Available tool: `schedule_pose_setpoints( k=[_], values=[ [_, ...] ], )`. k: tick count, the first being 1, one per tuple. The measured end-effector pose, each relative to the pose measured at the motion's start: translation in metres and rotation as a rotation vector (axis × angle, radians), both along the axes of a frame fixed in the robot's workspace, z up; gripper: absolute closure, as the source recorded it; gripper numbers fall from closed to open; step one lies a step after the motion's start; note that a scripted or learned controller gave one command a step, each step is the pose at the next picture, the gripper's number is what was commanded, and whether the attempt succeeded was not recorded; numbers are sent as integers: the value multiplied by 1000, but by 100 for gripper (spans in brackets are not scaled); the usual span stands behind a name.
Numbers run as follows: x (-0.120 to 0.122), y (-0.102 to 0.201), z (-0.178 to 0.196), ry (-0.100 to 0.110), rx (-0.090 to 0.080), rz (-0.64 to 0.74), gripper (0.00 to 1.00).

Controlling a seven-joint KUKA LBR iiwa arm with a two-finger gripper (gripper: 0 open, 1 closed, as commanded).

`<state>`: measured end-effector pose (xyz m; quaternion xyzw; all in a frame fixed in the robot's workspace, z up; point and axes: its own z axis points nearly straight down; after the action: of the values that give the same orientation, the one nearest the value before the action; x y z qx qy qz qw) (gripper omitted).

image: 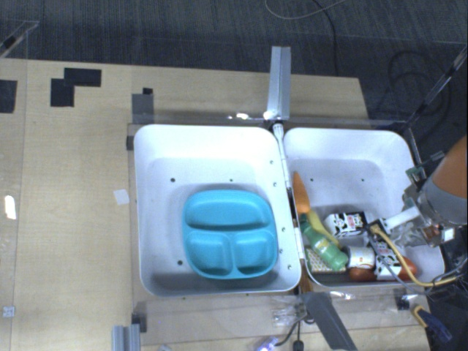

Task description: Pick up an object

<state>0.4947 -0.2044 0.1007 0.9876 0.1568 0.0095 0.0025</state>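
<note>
The right bin (344, 152) holds a cluster of small items along its near left side. An orange carrot-shaped piece (300, 193) lies against the divider, with a yellow piece (313, 221) and a green bottle (327, 251) below it. A black-and-white patterned item (346, 222), a white cup (359, 256) and a red-brown item (360, 273) lie further right. My gripper (418, 234) hangs low at the bin's right side, just right of this cluster. Nothing is visibly held in it.
The left bin (157, 196) contains a blue divided plate (229, 232). A metal post (279, 82) stands behind the divider between the bins. The grey arm (450, 189) with its orange band enters over the right bin's right wall.
</note>
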Motion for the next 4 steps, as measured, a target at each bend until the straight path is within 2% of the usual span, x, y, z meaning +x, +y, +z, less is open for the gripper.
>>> schedule_pose_setpoints(
  k=[1,2,3,4],
  values=[
    [2,37,100,15,3,-106,100],
    [-6,11,122,16,1,-66,100],
    [-7,42,124,18,3,-60,100],
    [-7,-2,207,15,-1,96,100]
  ],
)
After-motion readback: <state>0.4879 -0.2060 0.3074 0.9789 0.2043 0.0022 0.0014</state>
